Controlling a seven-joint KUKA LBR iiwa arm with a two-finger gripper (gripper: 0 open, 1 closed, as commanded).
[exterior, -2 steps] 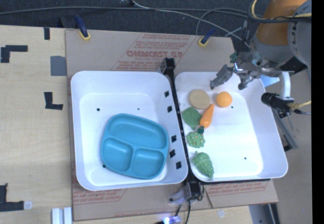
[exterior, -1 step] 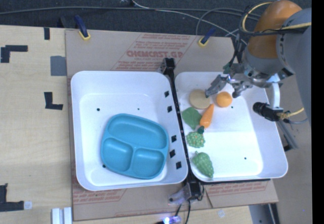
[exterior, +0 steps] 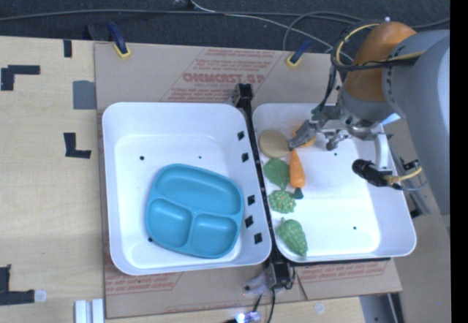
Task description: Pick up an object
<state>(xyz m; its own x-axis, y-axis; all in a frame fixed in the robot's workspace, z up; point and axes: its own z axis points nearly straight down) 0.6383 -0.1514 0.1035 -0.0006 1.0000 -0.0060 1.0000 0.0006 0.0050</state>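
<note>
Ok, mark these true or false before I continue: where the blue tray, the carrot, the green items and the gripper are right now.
1. The blue tray lies in the left bin. True.
2. The carrot is in the left bin. False: it lies in the right bin.
3. The gripper is above the right bin. True.
4. The green items lie along the right bin's far right wall. False: they sit by its left wall, near the divider.

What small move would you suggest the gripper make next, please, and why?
Probably lower the two-finger gripper slightly toward the orange toy carrot just below-left of it in the right white bin; it looks nearest, and nothing is visibly between the fingers yet.
</note>
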